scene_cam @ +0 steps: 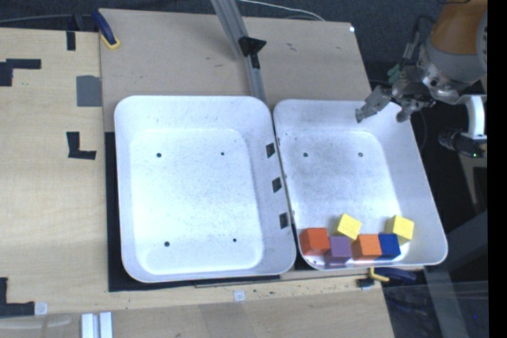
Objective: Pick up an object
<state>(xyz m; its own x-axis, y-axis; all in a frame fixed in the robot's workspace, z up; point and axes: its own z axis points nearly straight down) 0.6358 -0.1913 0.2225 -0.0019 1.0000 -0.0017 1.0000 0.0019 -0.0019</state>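
Small blocks lie clustered at the near end of the right bin [412, 170]: an orange block [314, 240], a purple block [340, 248], a yellow block [348, 226], a second orange block [367, 246], a blue block [388, 245] and another yellow block [402, 228]. My gripper [384, 108] hangs over the far right corner of that bin, well away from the blocks. Its two fingers are spread apart with nothing between them.
The left bin [127, 170] stands beside the right one. A slanted metal pole [226, 0] crosses the bench behind the bins. A yellow-and-blue clamp [105, 29] sits at the far left of the board, and another [380, 275] lies near the right bin's front edge.
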